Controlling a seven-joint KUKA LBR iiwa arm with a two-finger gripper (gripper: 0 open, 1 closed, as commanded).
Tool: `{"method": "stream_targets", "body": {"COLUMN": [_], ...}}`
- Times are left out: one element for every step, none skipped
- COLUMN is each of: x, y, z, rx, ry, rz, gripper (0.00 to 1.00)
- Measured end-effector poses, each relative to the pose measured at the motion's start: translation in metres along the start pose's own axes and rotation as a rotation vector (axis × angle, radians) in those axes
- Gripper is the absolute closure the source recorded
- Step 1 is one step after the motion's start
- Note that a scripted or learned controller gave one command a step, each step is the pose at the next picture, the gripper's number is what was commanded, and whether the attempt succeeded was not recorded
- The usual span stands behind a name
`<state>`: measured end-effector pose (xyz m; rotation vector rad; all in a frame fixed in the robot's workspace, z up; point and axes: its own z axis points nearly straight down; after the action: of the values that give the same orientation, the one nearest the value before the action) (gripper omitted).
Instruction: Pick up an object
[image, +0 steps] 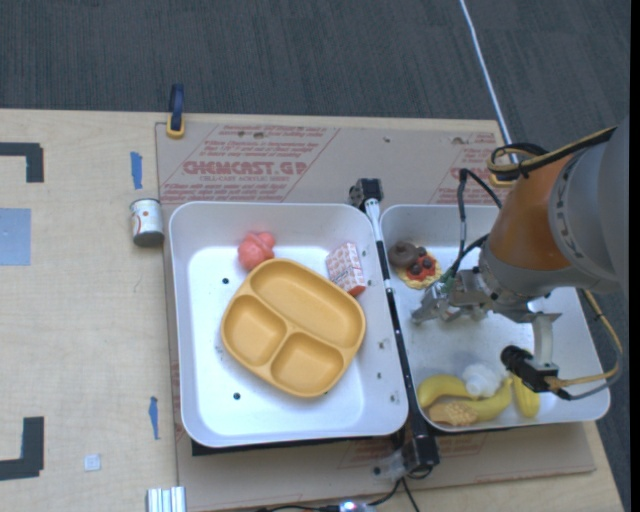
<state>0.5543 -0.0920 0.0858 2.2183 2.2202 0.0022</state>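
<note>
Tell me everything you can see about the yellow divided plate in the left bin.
The yellow divided plate looks like smooth matte plastic, a rounded shape with a raised rim and three compartments: one long one along the upper right and two smaller ones below. It lies flat and upright, turned at a slant, near the middle of the left bin. Its compartments hold nothing. A small red and white carton rests against its upper right rim, and a pink lump sits at its upper left edge.
</note>
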Motion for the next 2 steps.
{"method": "stream_targets", "body": {"x": [-0.0064, -0.0003], "y": [-0.0490, -0.0527], "z": [-0.0001, -0.0004], "rx": [0.002, -0.001], "ry": [0.001, 0.000], "rz": [0.001, 0.002], "gripper": [0.00, 0.00]}}
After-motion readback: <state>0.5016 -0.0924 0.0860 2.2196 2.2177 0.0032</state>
